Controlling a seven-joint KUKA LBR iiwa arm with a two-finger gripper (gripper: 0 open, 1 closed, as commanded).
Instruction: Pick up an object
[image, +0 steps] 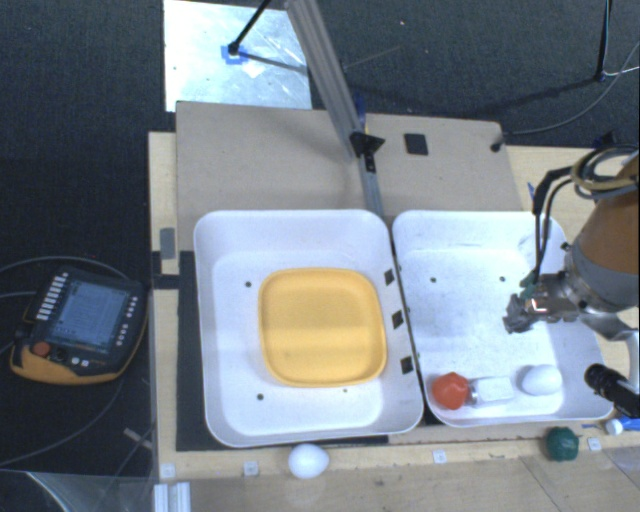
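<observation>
The bench (440, 190) bears two white bins (225, 330), a white egg (308, 461) and a green ball (562, 444).

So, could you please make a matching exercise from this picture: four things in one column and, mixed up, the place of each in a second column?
Things:
1. yellow plate
2. red ball
3. claw
4. green ball

Places:
A. on the bench, outside the bins, by the right bin's near corner
B. in the left bin
C. above the right bin's floor, near its right side
D. at the near edge of the right bin

Pairs: 1-B, 2-D, 3-C, 4-A
</observation>
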